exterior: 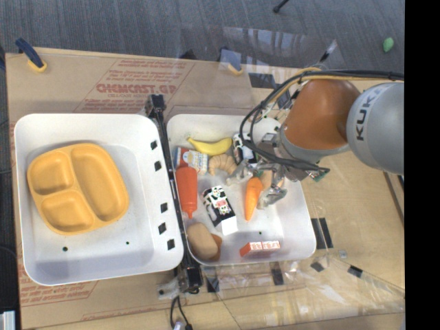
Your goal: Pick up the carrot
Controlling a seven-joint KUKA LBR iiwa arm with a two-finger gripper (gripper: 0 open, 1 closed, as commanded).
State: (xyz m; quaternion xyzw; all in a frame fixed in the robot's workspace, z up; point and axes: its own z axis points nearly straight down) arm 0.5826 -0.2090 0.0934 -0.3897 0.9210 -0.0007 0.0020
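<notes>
A: Where's the carrot [252, 196]?

B: In the right bin [297, 215], right of the middle, standing nearly on end with its thin tip toward the near wall. The gripper [265, 184] is right at its top end.

A: Has it got hold of it?

B: I cannot tell. The arm [330, 119] hangs over that spot and wires clutter it, so whether it grips the carrot or merely touches it is hidden.

A: What else is in that bin?

B: A banana [210, 145] by the far wall, a red bottle [186, 190] along the left wall, a small cow-patterned carton [219, 205] just left of the carrot, a potato [203, 241] in the near left corner, and a little red box [262, 247] by the near wall.

A: And the left bin [41, 253]?

B: 1 yellow tray [77, 186] with 3 compartments.
</notes>
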